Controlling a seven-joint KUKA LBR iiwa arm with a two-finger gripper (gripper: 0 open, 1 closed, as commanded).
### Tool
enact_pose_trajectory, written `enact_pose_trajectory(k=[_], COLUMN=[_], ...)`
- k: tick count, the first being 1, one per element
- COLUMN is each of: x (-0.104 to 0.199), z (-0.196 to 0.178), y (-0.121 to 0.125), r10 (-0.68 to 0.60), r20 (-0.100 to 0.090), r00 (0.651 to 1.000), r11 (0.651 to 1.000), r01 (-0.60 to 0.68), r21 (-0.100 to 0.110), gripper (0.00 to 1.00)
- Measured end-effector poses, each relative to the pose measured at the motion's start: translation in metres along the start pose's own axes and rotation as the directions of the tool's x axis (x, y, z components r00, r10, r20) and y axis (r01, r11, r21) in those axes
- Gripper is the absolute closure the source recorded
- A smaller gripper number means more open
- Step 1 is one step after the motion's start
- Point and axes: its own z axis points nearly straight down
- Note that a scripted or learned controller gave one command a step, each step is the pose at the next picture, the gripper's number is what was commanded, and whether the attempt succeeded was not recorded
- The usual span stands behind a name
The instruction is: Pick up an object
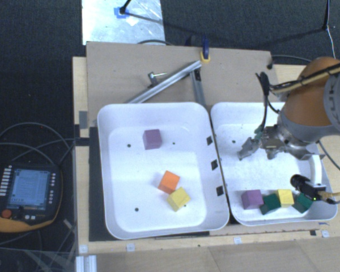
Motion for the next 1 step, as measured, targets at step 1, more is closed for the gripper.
enact_pose_trajectory(k=[1], x=[0.0047], z=[0.0429], y=[0.0016], r10=[0.0], r20=[0.0], r00=[1.0], r11=[1.0], r01=[0.0], r21=[0.0], gripper=[0.0])
